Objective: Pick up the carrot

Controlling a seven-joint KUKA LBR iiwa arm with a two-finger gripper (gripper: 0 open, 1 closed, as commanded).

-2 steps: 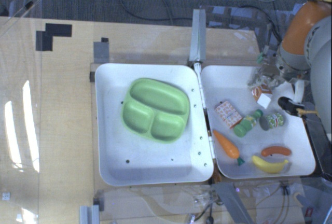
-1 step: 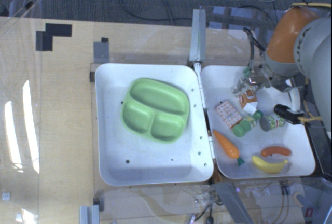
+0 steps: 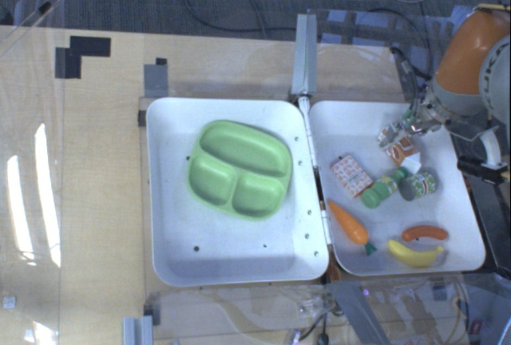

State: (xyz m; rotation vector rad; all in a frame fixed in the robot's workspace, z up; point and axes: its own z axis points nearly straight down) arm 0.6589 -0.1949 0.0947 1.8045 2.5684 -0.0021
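While the arm's jaws [image 3: 406, 126] hang over the far corner of the right bin [image 3: 471, 212], whether they stand open or closed cannot be told from this slanted overhead view; metal parts blur together there, just above a small orange-and-white carton [image 3: 402, 149]. Nothing can be seen gripped.

Judged from the layout, the job is at its approach stage. The carrot [image 3: 350, 224] lies untouched at the bin's near-left side, close against the wall that divides the two bins, its green stub pointing toward the near edge. The next move likely calls for a swing across the bin toward that wall, a turn of the wrist to straddle the carrot's narrow width, and a descent that keeps clear of the wall.

Around it sit smooth, glossy toy foods: a checked red-and-white packet [image 3: 351, 174], a green bottle [image 3: 378, 191], a grey can [image 3: 419, 184], a curved red sausage [image 3: 425, 234] and a yellow banana [image 3: 415, 253]. The carrot is a tapered orange cone, plastic-looking and slick.

A rounded green divided plate [image 3: 239, 169] rests in the left bin [image 3: 172, 255]; both bins are shallow white trays on a pale wooden bench [image 3: 80, 176].
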